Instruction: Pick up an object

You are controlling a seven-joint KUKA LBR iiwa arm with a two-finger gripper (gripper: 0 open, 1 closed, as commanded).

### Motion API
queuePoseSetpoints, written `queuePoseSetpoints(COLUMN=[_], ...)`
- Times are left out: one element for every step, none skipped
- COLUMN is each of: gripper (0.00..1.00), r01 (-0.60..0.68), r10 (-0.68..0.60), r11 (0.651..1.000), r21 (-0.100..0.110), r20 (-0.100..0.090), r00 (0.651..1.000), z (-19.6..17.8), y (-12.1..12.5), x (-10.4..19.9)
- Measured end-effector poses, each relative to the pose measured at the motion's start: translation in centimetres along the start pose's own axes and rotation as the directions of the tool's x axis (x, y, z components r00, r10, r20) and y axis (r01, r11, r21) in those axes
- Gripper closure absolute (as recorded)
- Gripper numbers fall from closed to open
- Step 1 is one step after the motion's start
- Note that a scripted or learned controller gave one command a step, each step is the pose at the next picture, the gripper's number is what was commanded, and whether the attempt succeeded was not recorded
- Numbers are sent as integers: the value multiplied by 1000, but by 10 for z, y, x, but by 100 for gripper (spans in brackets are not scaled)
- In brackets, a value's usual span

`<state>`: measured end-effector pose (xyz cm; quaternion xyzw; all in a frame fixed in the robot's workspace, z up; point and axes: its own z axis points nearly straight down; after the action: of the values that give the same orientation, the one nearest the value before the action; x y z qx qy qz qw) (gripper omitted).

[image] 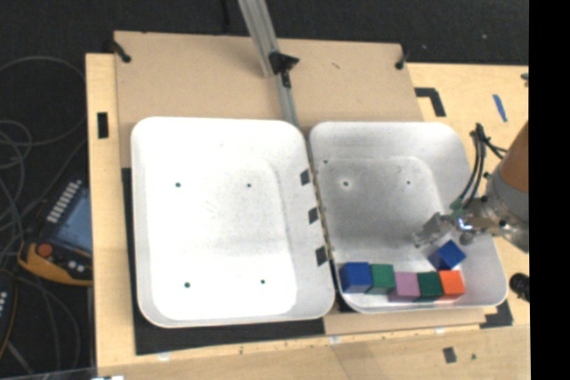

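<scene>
**Claw low in the right bin, blue block at its tip**

I see the arm [515,182] coming in from three o'clock, with its claw [443,231] down inside the right bin [383,147], toward that bin's four o'clock corner. One metal finger [431,230] sticks out toward nine o'clock over the bin floor. A dark blue block [449,255] sits tilted just below the claw, at its five o'clock side, touching or nearly touching it. I cannot tell from here whether the claw is open or closed, nor whether that block is between the fingers or merely beside them, so I do not count it as held.

Along the right bin's six o'clock wall lies a row of blocks, side by side and touching: a blue block [355,276] at the nine o'clock end, then a green block [383,277], a lilac block [406,284], a darker green block [429,284] and an orange block [452,282] at the three o'clock end. The tilted dark blue block rests just above the orange one.

The left bin [223,218] lies just beside the right one, their rims meeting in the middle of the bench [258,67]. A grey metal rail [254,4] runs from twelve o'clock down to the seam between the bins. At nine o'clock, off the bench, a handheld controller [58,236] lies among black cables [27,129].
</scene>
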<state>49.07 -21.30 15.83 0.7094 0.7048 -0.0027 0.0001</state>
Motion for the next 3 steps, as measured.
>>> queuePoseSetpoints(gripper=[0,100,100], r01=[9,3,16], r10=[-9,-3,-16], r11=[1000,1000,1000], r21=[-10,-9,-5], r20=[-1,-2,-7], r00=[1000,1000,1000], z=[36,28,12], y=[-2,-2,-6], x=[7,6,91])
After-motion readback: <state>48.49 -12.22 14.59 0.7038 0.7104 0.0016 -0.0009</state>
